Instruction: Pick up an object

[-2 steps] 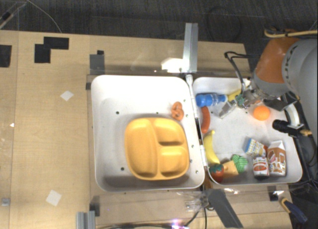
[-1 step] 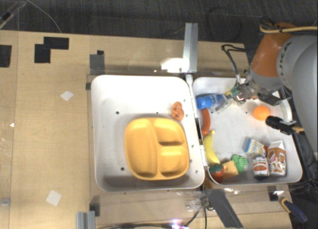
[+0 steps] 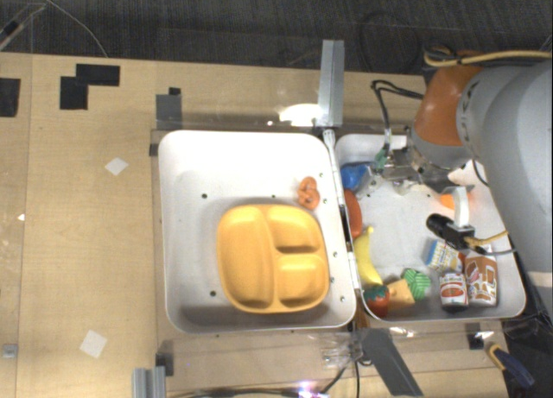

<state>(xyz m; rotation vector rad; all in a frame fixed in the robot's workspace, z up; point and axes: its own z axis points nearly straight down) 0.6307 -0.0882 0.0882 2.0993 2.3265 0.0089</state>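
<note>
We cannot tell how the gripper (image 3: 399,167) is set, since the grey wrist with its orange band (image 3: 442,107) hides it; it hangs low over the back of the right white bin (image 3: 510,288), just beside a small blue object (image 3: 352,175). We judge that object the likeliest pick, the yellow banana (image 3: 367,258) and two red-labelled cans (image 3: 467,283) lying nearer the front, while the yellow divided plastic tray (image 3: 272,257) sits in the left white bin (image 3: 186,215).

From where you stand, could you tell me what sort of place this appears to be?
Probably a robot grasping test bench: two white bins sit on a wooden benchtop, a grey arm reaches over toy food like a banana, and a yellow divided tray.
</note>
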